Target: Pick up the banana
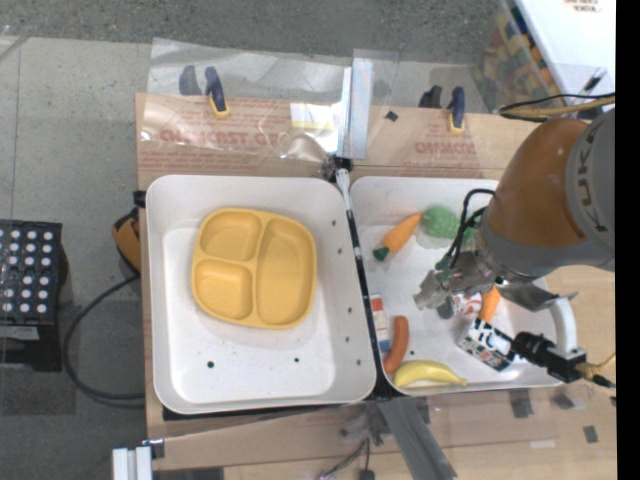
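At near edge of right bin (pixel 520 190), banana (pixel 429 374) lies free; gripper (pixel 447 290), opening not discernible, should be brought down across its middle, clear of sausage (pixel 398 339)

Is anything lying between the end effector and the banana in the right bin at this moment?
Nothing visible blocks the way. The end effector hangs over the middle of the right bin, and the banana lies by the bin's near edge. The red sausage lies just left of that line, close above the banana's left end, and may crowd a grasp.

Arm (pixel 545 203) hides part of the right bin (pixel 370 268); tool (pixel 447 290) fingers unclear
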Controlling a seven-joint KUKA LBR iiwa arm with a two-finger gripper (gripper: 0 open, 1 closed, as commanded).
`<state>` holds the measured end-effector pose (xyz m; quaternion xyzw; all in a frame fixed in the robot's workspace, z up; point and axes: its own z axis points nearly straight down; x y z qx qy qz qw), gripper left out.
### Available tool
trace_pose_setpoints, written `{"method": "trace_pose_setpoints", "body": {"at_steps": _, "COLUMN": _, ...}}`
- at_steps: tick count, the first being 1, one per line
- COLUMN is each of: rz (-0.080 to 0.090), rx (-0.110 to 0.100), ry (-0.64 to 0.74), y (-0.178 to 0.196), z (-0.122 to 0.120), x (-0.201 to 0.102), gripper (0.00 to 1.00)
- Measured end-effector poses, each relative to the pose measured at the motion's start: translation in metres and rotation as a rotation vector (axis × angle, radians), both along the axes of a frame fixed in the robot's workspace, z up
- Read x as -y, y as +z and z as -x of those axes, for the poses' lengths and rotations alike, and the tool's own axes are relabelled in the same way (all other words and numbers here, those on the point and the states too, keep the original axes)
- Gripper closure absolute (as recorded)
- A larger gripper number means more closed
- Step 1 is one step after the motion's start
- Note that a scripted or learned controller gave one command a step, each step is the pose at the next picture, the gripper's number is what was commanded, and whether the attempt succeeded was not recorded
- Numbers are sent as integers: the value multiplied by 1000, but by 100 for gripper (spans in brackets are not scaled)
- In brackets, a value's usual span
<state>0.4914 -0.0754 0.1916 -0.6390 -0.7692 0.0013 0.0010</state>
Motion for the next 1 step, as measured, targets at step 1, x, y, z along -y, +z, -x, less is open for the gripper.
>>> {"method": "trace_pose_setpoints", "body": {"at_steps": 1, "rz": 0, "rx": 0, "ry": 0, "y": 0, "z": 0, "x": 0, "gripper": 0}}
